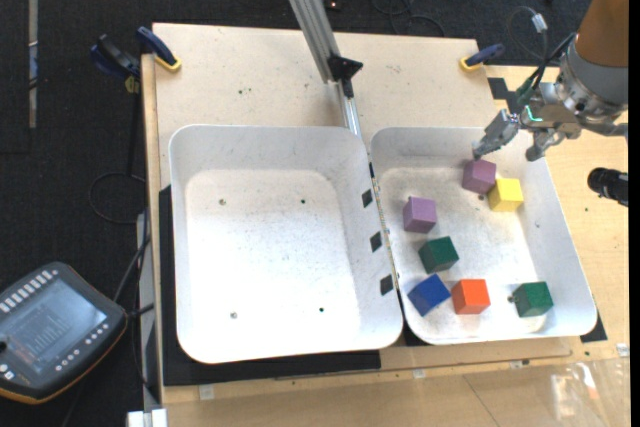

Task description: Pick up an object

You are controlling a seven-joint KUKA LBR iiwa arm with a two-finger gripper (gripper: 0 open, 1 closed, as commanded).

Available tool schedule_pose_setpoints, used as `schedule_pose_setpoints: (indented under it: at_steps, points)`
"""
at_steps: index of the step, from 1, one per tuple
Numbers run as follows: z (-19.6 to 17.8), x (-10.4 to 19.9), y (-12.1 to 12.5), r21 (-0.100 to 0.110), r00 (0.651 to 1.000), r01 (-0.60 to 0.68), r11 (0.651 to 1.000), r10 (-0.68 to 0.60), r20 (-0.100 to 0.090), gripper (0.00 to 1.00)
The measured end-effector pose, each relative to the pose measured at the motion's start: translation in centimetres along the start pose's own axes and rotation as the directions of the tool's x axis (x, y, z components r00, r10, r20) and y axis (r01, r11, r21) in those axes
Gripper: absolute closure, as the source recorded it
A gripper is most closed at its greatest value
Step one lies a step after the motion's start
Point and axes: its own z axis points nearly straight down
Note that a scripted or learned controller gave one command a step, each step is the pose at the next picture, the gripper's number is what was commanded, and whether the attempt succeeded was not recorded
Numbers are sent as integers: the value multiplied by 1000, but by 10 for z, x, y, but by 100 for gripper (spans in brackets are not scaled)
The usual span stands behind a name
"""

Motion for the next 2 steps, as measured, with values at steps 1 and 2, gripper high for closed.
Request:
schedule_pose_setpoints:
  at_steps: [1, 2]
  points:
    - [-2, 0, 1, -5, 1000, 1, 1000, -1, 1, 0]
    - [62, 0, 3, 1, 1000, -1, 1000, 1, 0, 0]
